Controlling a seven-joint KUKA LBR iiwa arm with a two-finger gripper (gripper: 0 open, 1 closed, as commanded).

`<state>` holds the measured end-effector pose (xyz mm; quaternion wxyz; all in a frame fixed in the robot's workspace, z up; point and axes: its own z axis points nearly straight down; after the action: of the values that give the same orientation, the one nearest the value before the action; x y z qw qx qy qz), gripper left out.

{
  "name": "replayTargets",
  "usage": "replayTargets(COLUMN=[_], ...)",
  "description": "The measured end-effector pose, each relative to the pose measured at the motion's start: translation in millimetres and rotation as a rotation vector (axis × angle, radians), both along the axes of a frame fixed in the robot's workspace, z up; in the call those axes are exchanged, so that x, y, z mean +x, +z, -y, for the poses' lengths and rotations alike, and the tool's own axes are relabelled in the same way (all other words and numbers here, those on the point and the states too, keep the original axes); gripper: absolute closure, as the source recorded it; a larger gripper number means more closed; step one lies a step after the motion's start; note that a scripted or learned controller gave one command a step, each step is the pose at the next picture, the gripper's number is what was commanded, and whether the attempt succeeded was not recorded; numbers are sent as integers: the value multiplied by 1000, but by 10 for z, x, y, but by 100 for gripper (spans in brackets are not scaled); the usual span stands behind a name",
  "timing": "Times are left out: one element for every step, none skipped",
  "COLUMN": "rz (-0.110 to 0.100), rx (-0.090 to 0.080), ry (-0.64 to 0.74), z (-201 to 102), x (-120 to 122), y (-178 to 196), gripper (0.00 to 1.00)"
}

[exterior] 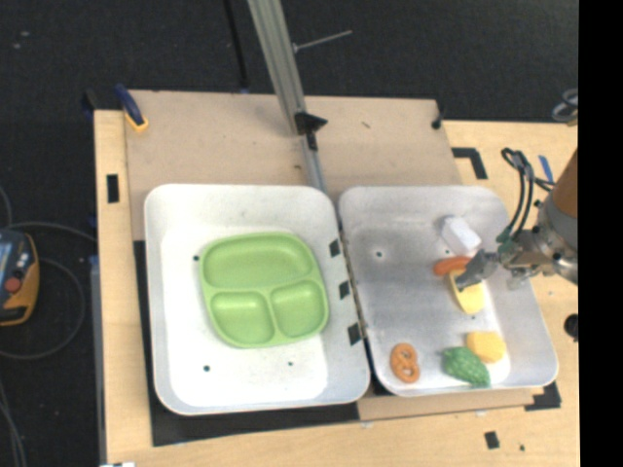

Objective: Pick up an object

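Nearest us, lower right of frame: green toy (pixel 465 366), pretzel (pixel 404 361), yellow block (pixel 486 345) in right bin (pixel 389 232). Gripper (pixel 474 272) sits over yellow piece (pixel 470 297), w/ orange piece (pixel 449 267) beside; we can't tell its grip. Left bin (pixel 175 261) holds 1 green tray (pixel 263 288).

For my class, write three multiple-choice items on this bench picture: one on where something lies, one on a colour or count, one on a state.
1. Where is the divided plate?
A. left bin
B. right bin
C. bare bench

2. What colour is the plate?
A. orange
B. green
C. yellow

3. Where is the end effector now?
A. over the left bin
B. off the bench
C. low in the right bin among the small items

Answers: 1 A, it sits inside the left bin. 2 B, it is light green. 3 C, it sits by the yellow piece.
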<state>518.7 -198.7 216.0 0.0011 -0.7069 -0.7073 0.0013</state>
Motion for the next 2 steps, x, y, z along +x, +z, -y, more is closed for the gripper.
replayTargets(rz=[1,0], rx=[0,0], ry=[-1,-1], z=[34,43], x=[-70,-18], y=[-451,-1066], gripper=[0,0])
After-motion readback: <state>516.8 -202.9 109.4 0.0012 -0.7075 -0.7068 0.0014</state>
